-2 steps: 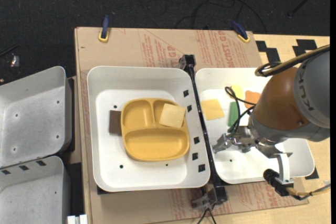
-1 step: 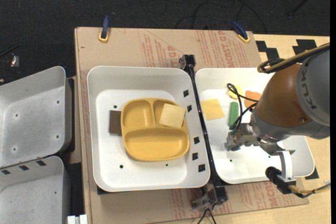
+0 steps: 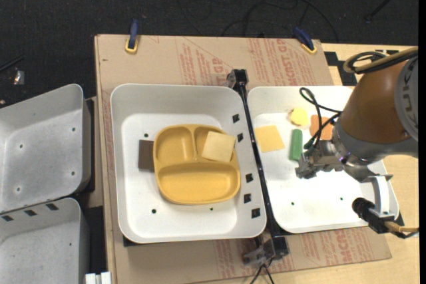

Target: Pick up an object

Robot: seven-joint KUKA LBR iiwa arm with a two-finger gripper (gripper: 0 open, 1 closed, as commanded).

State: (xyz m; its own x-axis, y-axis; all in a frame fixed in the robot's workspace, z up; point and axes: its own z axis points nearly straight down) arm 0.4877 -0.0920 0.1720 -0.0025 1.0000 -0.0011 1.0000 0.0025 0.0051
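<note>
My gripper (image 3: 307,168) is low in the right bin (image 3: 313,209), at the end of the grey and orange arm coming in from the right. It sits just right of a green stick (image 3: 295,143) and seems to touch the stick's lower end. A pale yellow flat square (image 3: 269,139) lies left of the stick. A small yellow piece (image 3: 299,117) and an orange piece (image 3: 318,128) lie farther back, the orange one partly hidden by the arm and a black cable.
The left bin (image 3: 130,209) holds a yellow divided plate (image 3: 196,176) with a cream block (image 3: 218,146) in its upper right compartment, and a brown block (image 3: 146,153) beside the plate's left edge. A black divider (image 3: 251,156) separates the bins.
</note>
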